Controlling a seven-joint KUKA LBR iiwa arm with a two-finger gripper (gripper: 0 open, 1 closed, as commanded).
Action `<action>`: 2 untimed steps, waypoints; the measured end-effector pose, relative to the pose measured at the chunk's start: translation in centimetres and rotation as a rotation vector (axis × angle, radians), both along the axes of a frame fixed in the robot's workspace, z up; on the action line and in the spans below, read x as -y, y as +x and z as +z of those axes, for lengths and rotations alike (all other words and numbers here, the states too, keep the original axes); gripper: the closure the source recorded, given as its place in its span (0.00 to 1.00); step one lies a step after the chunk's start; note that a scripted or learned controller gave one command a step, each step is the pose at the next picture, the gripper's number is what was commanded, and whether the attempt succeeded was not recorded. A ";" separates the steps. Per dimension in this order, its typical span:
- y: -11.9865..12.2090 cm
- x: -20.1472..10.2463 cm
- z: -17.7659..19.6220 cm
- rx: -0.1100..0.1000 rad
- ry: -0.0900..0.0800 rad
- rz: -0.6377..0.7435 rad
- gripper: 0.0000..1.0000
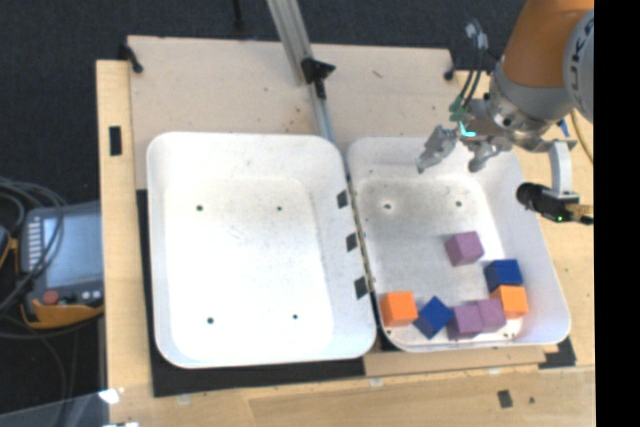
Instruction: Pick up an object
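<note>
While the grey arm (545,45) with its orange band reaches in from the right of the camera view, its two-finger gripper (458,153) hangs above the far edge of the right-hand bin (400,215), fingers spread apart with nothing between them. One finger (436,151) points down toward the bin's far wall and the other (483,155) sits just to its right, a visible gap separating the two.

All the blocks lie in the right-hand bin, gathered toward its near side and well apart from the gripper. A purple block (463,248) sits alone near the middle of the bin floor. Closer to the right wall, a blue block (503,273) rests just above an orange block (514,300), the two touching or nearly so. Along the near wall, a second orange block (399,307) sits at the left end of a row, beside a second blue block (434,315), which is turned at an angle. Next to that lie two purple blocks (478,318) pressed close together.

The left-hand bin (250,245) stands alongside, its white floor marked with faint grey scuffs. Both bins rest on a pale wooden bench (290,75). A slanted metal rail (285,5) rises from the bench's far side between the bins. At the left edge, a handheld control unit (55,265) with a screen lies on the dark floor beside coiled cables.
</note>
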State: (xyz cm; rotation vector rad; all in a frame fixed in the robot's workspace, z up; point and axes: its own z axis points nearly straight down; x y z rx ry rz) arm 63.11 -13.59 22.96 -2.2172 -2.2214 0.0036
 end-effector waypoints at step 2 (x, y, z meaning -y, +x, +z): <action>0.8 0.7 -4.7 0.000 -0.002 -0.002 0.00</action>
